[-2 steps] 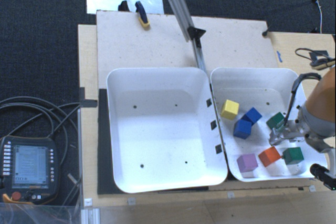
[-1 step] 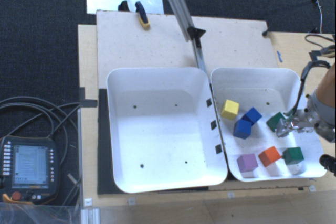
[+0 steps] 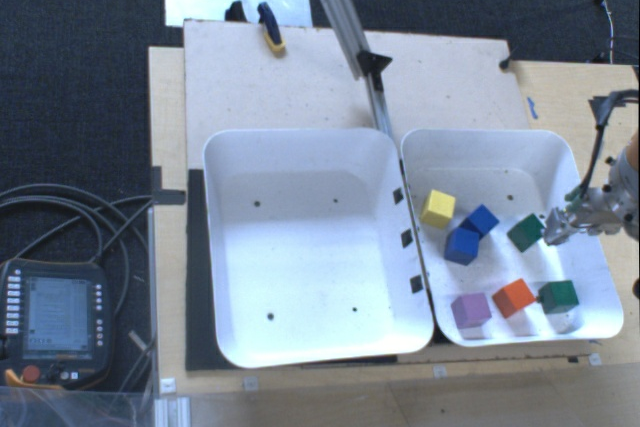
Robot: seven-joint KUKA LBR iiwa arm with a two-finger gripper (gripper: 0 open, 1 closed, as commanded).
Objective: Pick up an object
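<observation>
The right bin (image 3: 500, 150) holds several small cubes. A yellow cube (image 3: 437, 208) lies near its left wall, with two blue cubes (image 3: 483, 219) (image 3: 461, 245) touching each other just to its right. A dark green cube (image 3: 525, 233) sits mid-bin. Along the front lie a purple cube (image 3: 471, 310), an orange cube (image 3: 514, 297) and a second green cube (image 3: 558, 296). My gripper (image 3: 555, 227) reaches in over the bin's right wall. Its tip is right beside the dark green cube's right side, and no cube is lifted.
The left bin (image 3: 300, 155) stands beside the right one, with black clips on the shared wall. A slanted metal pole (image 3: 340, 5) crosses the back of the bench. A teach pendant (image 3: 55, 315) and cables lie at the far left.
</observation>
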